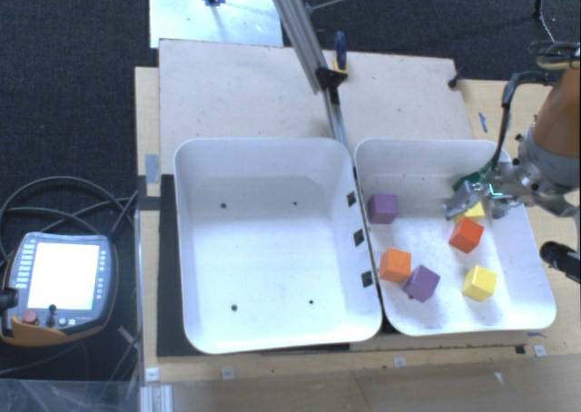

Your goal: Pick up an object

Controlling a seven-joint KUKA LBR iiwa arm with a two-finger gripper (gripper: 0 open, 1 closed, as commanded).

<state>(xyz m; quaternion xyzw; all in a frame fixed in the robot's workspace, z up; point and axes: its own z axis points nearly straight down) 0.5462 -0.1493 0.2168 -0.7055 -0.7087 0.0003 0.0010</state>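
Two white bins (272, 247) — dark carpet (73, 56).

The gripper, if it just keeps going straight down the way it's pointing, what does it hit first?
Probably the yellow block showing just beneath the gripper, near the red block; depth is hard to judge from this one view.
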